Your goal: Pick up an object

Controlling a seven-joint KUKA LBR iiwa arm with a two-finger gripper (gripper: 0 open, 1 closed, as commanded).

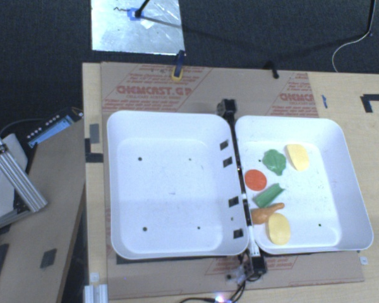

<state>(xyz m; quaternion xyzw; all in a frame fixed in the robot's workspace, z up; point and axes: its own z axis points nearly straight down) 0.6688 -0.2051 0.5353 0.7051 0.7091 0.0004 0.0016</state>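
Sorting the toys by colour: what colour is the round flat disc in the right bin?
Red-orange; the disc shows clearly in the camera view.

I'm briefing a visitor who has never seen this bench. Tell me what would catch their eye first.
The cluster of colourful toy foods in the right bin stands out: a yellow piece, a green leafy piece, a red disc, a green pod, an orange carrot-like piece and a yellow oval. Beyond the bins, a shiny silver sheet lies on the dark floor.
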